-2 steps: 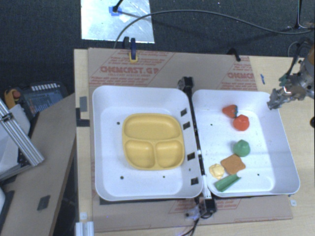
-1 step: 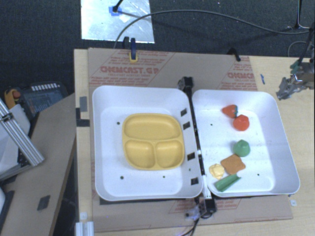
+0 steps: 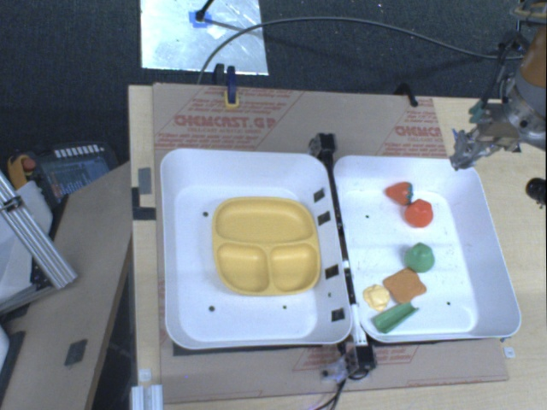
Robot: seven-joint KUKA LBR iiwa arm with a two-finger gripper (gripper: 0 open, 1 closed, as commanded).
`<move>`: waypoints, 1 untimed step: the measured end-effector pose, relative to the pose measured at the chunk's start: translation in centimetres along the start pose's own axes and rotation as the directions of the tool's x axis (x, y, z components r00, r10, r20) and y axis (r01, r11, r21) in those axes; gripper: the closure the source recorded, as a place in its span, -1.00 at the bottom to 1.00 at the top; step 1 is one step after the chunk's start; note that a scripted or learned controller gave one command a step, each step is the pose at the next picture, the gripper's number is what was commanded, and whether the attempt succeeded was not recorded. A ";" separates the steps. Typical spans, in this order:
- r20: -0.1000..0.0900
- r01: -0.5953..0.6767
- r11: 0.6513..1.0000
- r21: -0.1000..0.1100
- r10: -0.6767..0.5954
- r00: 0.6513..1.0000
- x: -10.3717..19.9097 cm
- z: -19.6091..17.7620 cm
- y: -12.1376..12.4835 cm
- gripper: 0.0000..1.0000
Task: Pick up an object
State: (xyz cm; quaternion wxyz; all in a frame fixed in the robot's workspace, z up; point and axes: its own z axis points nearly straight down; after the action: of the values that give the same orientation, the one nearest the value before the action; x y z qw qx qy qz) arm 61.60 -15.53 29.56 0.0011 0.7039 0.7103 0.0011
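Observation:
The right bin (image 3: 479, 229) holds several small toy foods. A red piece (image 3: 398, 193) and a red-orange ball (image 3: 419, 214) lie near its back. A green round piece (image 3: 419, 256), an orange-brown slab (image 3: 404, 285), a small yellow piece (image 3: 376, 296) and a green pod (image 3: 394, 317) lie toward the front. My gripper (image 3: 468, 150) hangs over the bin's far right corner, well above and away from the foods. Nothing shows between its fingers.
The left bin (image 3: 184, 229) holds a yellow divided plate (image 3: 261, 244). A black clamp strip (image 3: 335, 229) runs between the bins. A cable (image 3: 359, 28) arcs across the dark floor at the back. Grey bench clutter (image 3: 34, 246) sits far left.

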 end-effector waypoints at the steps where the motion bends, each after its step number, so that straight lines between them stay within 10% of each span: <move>1: -0.001 0.000 1.000 0.001 0.000 1.000 4.8 0.2 0.1 1.00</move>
State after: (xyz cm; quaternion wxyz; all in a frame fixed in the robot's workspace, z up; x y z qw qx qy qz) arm 61.65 -10.74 29.36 0.0004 0.7039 0.7103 0.0008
